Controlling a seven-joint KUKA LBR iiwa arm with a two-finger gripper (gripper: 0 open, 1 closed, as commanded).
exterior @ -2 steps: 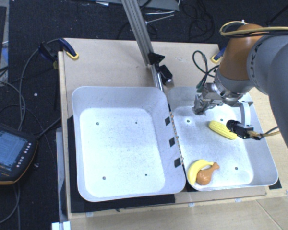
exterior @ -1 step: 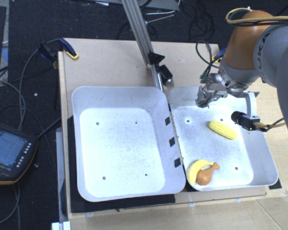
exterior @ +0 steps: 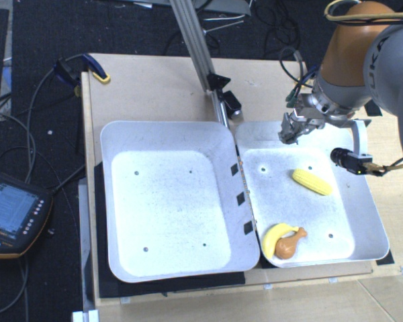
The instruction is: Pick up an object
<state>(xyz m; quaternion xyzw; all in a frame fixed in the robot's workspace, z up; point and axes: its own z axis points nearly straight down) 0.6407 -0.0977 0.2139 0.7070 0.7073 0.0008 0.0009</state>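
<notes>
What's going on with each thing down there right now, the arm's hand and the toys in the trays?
Gripper: hovering over the right tray's far edge, nothing seen in it.
Corn cob: lying flat in the right tray, untouched.
Banana: lying at the tray's near edge.
Drumstick: resting against the banana.

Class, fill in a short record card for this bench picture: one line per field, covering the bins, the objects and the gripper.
bins: left bin and right bin, side by side
corn cob: yellow, in right bin, mid-right
banana: yellow, right bin's near left corner
drumstick: orange-brown, touching the banana
gripper: above right bin's far edge, apart from all three objects
held object: none seen
</notes>
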